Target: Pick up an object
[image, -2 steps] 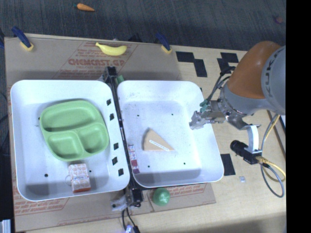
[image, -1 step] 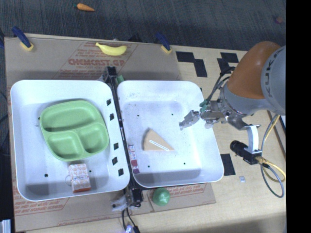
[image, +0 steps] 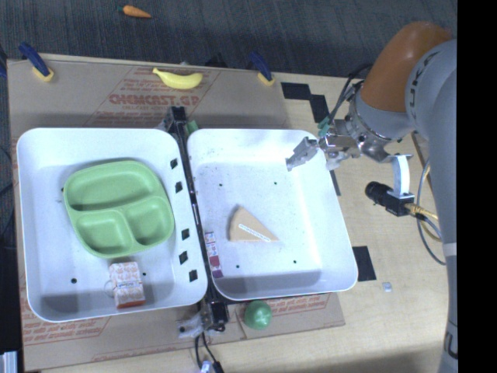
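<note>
The gripper [image: 301,154] hangs over the upper right corner of the right bin [image: 330,231], at the end of the grey arm [image: 404,76] that reaches in from the right. How its tips stand I cannot tell — they are too small and blurred — and nothing shows between them.

Lower in the same bin, well apart from the gripper, a tan wedge-shaped object [image: 250,227] lies flat on the floor, near the middle. The left bin [image: 31,208] holds a green divided tray [image: 118,207] and, below it near the front wall, a small printed carton [image: 126,283].

Outside the bins, a yellow banana [image: 178,78] rests on the cardboard behind them, a green ball [image: 258,315] sits just in front of the right bin, and a small orange piece [image: 137,11] lies on the dark floor — well beyond the bench.
</note>
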`<state>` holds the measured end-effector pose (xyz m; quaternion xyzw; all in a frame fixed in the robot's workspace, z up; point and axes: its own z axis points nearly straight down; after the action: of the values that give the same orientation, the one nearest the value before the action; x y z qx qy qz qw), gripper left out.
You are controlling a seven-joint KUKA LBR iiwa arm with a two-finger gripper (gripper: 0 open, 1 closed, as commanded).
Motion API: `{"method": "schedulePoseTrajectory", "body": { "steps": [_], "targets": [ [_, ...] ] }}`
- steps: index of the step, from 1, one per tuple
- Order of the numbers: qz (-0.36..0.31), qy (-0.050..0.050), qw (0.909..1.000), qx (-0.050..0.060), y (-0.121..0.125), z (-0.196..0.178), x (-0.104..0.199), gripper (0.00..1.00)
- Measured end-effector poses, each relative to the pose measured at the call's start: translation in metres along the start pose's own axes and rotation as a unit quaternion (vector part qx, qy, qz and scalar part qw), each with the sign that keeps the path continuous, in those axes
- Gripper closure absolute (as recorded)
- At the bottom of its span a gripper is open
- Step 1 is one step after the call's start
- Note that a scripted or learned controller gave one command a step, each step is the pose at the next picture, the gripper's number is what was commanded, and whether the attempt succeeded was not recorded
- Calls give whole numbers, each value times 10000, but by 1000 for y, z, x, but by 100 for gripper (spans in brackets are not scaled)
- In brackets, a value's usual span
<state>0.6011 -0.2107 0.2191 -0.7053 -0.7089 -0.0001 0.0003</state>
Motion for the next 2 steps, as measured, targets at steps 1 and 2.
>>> {"method": "schedulePoseTrajectory", "body": {
  "steps": [1, 2],
  "targets": [
    [-13, -3, 10000, 4, 47, 128, 1, 0],
    [1, -2, 10000, 16, -125, 88, 0, 0]
  ]
}}
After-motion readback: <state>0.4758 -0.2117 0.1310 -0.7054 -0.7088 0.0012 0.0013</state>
